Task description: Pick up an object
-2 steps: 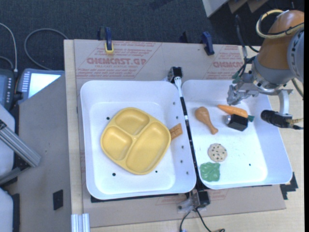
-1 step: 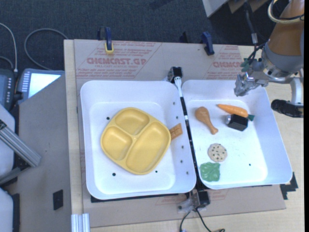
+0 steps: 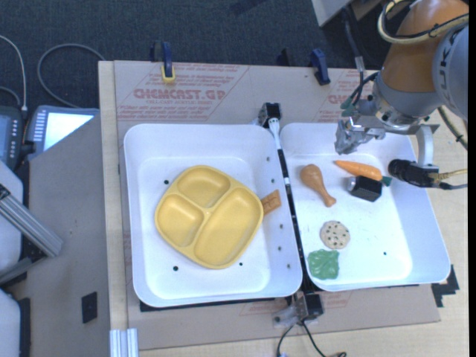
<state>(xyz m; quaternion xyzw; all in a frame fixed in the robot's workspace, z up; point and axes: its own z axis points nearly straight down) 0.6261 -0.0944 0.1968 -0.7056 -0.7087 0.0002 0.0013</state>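
Camera view shows the gripper (image 3: 352, 141) poised over the right bin (image 3: 416, 262), just above the carrot (image 3: 358, 169), whether holding or not I cannot tell, so this looks like the approach, and next calls for a descent onto it

Lighting: bright, even, from overhead. Both bins (image 3: 141, 162) read near pure white, slightly overexposed on their floors. Shadows: soft and short; a faint one under the yellow plate (image 3: 209, 216), another beneath my gripper (image 3: 349, 141) on the right bin. Glare: soft sheen on my orange band (image 3: 416, 47). Focus: centre fairly sharp; bench lettering legible. My wrist looks slightly soft. The dark floor at the top stays dim. Edges: mild softness, little distortion.
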